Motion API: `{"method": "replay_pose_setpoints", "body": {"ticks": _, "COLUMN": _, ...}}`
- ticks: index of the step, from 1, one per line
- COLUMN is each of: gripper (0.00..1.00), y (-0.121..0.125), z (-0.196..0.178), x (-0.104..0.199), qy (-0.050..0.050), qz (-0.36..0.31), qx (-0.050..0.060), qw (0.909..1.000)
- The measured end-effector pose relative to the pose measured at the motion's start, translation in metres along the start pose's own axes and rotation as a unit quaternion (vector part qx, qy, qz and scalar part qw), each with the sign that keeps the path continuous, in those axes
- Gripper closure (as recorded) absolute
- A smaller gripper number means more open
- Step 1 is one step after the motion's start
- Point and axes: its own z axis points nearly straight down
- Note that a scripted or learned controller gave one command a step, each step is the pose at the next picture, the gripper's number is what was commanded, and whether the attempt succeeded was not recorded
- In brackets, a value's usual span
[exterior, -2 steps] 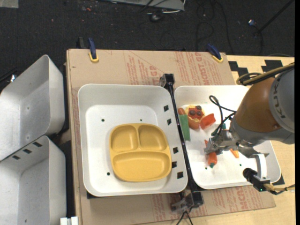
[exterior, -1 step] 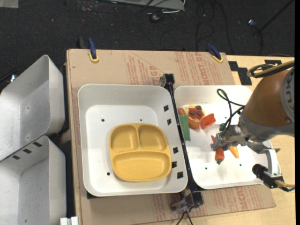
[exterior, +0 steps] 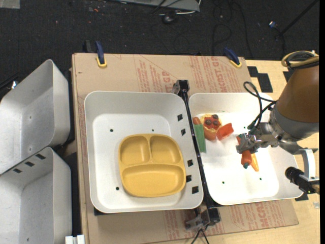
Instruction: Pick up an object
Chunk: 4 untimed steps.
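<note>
Nearest the counter's front edge, the left bin carries a yellow divided tray, sitting a little toward that bin's front; I judge it has no part in this try. The work is in the right bin. My claw is down over the middle of that bin, and an orange carrot-like piece sits right at its tip, sticking out toward the bin's front. Whether my claw is spread or pinched on it I cannot tell; the wrist and cables hide that. So, as I judge it, the approach is done, the grasp is unproven and the lift is still to come: the piece looks to be low, at or near the bin floor. Farther back, by the divider between the bins, lie the other candidates: a green strip along the bin's left wall, and beside it a red and orange toy cluster toward the bin's far left corner, untouched.
</note>
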Motion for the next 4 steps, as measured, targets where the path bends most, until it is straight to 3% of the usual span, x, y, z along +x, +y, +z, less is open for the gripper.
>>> {"method": "replay_pose_setpoints", "body": {"ticks": 1, "gripper": 1.00, "y": 0.001, "z": -0.025, "x": 0.000, "qy": 0.000, "qz": 0.000, "qx": 0.001, "qw": 1.0000}}
{"method": "replay_pose_setpoints", "body": {"ticks": 4, "gripper": 1.00, "y": 0.079, "z": -0.002, "x": 0.157, "qy": 0.001, "qz": -0.003, "qx": 0.002, "qw": 1.0000}}
